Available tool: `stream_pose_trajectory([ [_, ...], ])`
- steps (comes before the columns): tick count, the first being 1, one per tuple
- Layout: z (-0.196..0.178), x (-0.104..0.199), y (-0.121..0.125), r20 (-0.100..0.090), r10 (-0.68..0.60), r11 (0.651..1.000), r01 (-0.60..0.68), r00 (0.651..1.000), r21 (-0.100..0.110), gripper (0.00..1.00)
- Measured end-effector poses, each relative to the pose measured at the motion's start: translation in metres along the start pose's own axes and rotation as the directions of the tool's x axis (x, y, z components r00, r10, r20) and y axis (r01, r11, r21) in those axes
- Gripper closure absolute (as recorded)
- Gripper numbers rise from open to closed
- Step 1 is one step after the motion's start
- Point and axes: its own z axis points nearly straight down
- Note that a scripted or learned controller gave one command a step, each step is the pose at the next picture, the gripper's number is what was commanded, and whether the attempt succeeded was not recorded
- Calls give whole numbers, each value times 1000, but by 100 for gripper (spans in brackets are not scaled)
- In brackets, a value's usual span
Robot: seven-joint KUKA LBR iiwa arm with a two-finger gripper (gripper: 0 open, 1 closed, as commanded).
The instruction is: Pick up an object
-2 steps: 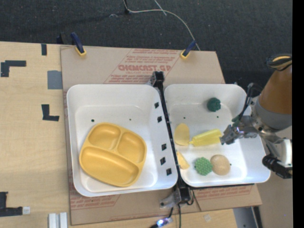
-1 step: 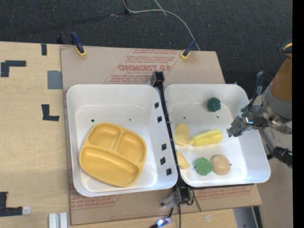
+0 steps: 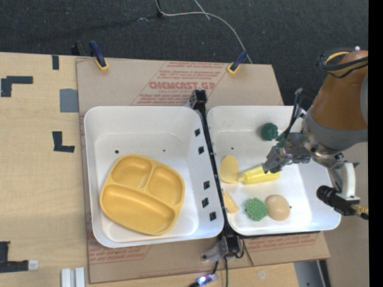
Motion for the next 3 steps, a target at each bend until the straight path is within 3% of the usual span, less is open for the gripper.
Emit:
stream_pose_trajectory([
  [3,24,165,13,3,1,1000,-1,1000,3,100],
])
